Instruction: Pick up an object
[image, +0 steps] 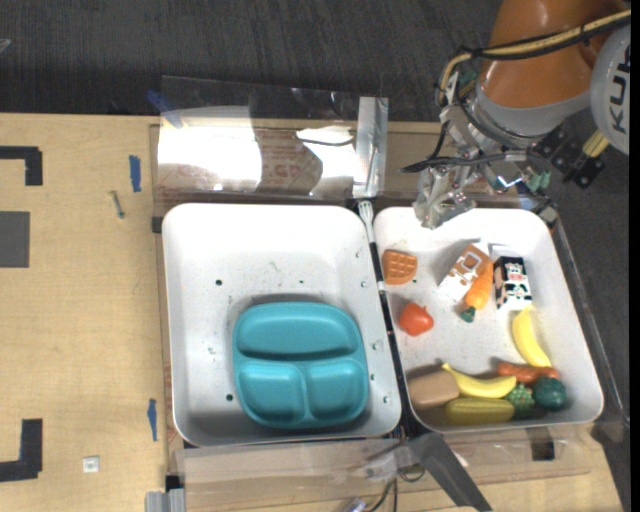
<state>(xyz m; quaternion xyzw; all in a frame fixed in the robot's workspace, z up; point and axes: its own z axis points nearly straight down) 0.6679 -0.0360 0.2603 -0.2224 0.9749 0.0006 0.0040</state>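
Below and left of my pincer (443, 207) lies the waffle (399, 266); whether my pincer is closed, I cannot tell.

Arm (540, 60): big orange band, glossy, rounded, with a grey metallic ring just below it. Black and yellow cables (545, 40) loop across the orange band; more thin wires bunch on the ring's left side. White link casing right of the band carries part of dark lettering. Black connector block below that casing. Gripper (443, 200) under the ring is silvery-grey metal, blurred.
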